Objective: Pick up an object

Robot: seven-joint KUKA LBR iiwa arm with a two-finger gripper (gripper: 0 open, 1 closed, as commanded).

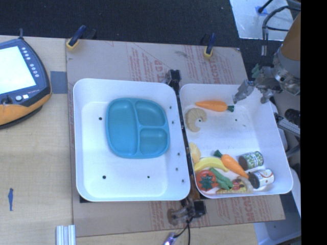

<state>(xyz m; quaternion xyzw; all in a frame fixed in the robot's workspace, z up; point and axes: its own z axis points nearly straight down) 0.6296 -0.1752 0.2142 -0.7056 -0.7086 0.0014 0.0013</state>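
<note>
The pincer (254,89) hovers spread and empty at the right bin's (271,131) two-o'clock corner, just beside a carrot (211,105) lying alone at twelve, likely the easiest pick; other toys crowd together at six.

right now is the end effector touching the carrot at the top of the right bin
Apart. The camera view shows the end effector above the right bin's far corner, with bare white bin floor between it and the carrot.
</note>
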